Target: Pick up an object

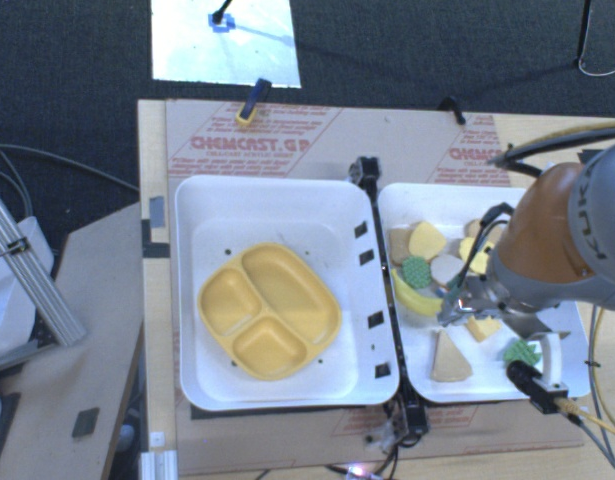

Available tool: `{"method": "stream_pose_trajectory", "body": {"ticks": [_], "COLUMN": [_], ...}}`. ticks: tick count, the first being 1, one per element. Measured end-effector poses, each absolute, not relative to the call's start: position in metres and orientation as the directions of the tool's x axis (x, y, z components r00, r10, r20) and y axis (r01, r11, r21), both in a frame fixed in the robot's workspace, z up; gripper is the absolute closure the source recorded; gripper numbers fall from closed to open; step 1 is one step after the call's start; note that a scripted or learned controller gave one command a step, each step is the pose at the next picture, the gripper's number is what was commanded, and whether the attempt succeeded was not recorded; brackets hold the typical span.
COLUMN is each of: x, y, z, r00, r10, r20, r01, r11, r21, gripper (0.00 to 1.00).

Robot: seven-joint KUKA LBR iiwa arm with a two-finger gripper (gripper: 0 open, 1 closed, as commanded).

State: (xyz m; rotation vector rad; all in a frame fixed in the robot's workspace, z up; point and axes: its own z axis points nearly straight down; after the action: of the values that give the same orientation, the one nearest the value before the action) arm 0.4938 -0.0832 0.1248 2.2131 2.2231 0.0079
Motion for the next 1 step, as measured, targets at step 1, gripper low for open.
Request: {"method": "stream_pose_trajectory", "body": {"ticks": [1], "x": [0.4948], "y": [-0.083], "z": [0.135], "r00": [-0.006], "r10": [1.0], "r20": [0.001], "r01": [1.0], "r11": [0.006], "r21": [0.009], "gripper": [1.0]}}
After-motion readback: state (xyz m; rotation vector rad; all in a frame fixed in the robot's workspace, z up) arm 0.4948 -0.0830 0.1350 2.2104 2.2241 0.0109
